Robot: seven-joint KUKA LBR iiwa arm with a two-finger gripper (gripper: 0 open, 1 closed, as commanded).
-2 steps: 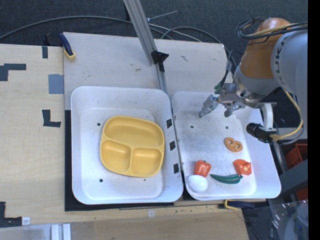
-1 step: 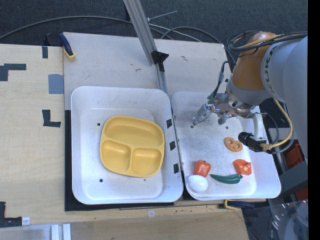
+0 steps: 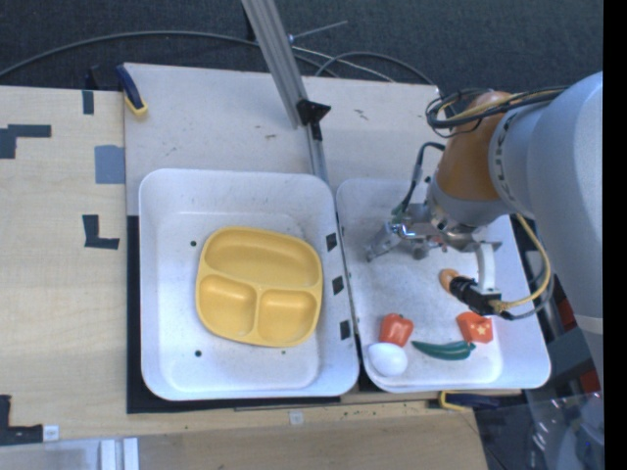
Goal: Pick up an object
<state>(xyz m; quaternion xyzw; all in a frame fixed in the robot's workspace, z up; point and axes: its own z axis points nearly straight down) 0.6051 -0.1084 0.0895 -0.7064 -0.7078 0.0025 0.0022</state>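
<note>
Reaching in over the right-hand bin (image 3: 519,365), the grey arm (image 3: 558,155) with its orange band (image 3: 468,160) carries the claw (image 3: 397,235) low above the upper part of that bin's floor, pointing toward the wall shared with the left-hand bin (image 3: 157,262). Whether the claw is open or closed cannot be told: its metal parts blur together, and nothing is seen between them. All loose items lie nearer the camera than the claw, along the lower part of the same bin and apart from the claw. A small red pepper with an orange base (image 3: 396,329) sits below the claw, close to the shared wall. A white egg-shaped item (image 3: 386,359) lies just below that pepper, touching or nearly touching it, in the bin's lower corner. A dark green chilli (image 3: 445,350) lies flat to the lower right of the claw, its tip pointing toward the red pepper. A second red item (image 3: 476,327) rests just above the chilli's thick end. A small orange piece (image 3: 450,280) lies to the right of and below the claw, beside a black cable fitting (image 3: 468,293) hanging from the arm. To the left of the claw, beyond the shared wall, a yellow divided plate (image 3: 260,286) with three compartments lies flat in the middle of the left-hand bin. A grey metal post (image 3: 284,62) slants above the bench (image 3: 59,243), up and to the left of the claw.
</note>
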